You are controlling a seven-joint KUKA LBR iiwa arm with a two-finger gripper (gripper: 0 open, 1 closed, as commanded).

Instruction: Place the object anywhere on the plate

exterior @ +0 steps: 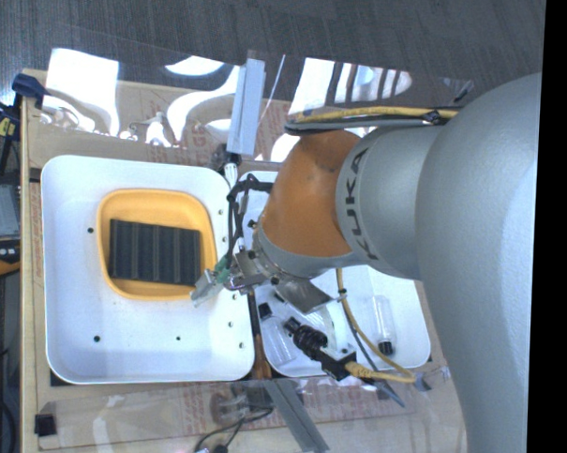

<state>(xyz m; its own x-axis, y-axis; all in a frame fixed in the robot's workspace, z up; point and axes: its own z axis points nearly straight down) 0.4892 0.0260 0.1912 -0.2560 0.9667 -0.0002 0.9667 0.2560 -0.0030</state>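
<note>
Filling the right of the frame, the grey arm (pixel 471 229) with its orange band (pixel 308 203) reaches left. Its gripper (pixel 215 282) sits mid-frame over the lower right edge of the yellow plate (pixel 158 208) in the left bin (pixel 137 355), fingers clamped on a small green object (pixel 222 274).

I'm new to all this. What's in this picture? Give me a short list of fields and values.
plate: yellow plate with a dark ribbed inset, in the left bin
arm: grey, orange band, reaching in from the right
gripper: at the plate's lower right corner
held object: cannot tell
right bin: mostly covered by the arm
</note>
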